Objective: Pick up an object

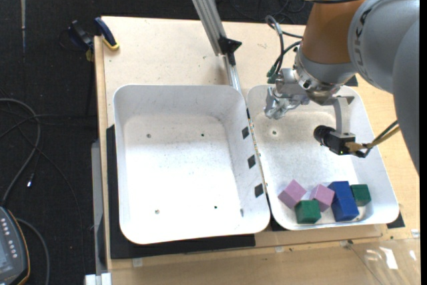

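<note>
Several small blocks lie bunched at the near end of the right bin [380, 177]: two lilac blocks [292, 193] [323, 195], a green block [307, 211], a blue block [343, 200] and a dark green block [360, 193]. My gripper [275, 108] hangs over the far left part of the right bin, well away from the blocks. Nothing shows between its metal fingers, and how far apart they stand is unclear from this angle.
The left bin [133, 110] sits beside the right one, their rims meeting at the middle. A slanted metal rail [200, 0] rises from the back of the bench. A clamp [93, 33] sits at the bench's far left corner.
</note>
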Controlling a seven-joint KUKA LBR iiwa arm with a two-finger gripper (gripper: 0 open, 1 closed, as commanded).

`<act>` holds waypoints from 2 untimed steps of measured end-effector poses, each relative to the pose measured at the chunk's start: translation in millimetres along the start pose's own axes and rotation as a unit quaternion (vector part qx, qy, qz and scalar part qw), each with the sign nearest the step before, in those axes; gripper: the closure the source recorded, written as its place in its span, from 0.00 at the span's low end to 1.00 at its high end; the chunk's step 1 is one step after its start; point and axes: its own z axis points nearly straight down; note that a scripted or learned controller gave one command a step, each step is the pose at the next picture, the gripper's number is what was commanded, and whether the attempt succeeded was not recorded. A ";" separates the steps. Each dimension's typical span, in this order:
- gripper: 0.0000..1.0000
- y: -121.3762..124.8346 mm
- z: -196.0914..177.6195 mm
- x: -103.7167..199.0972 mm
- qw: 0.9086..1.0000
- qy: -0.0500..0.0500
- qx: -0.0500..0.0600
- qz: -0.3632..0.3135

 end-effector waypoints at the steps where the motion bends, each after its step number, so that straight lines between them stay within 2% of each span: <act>1: 1.00 0.5 -9.8 0.2 1.000 0.000 0.000 -0.001; 2: 0.00 0.3 -9.2 0.0 1.000 -0.001 0.000 -0.001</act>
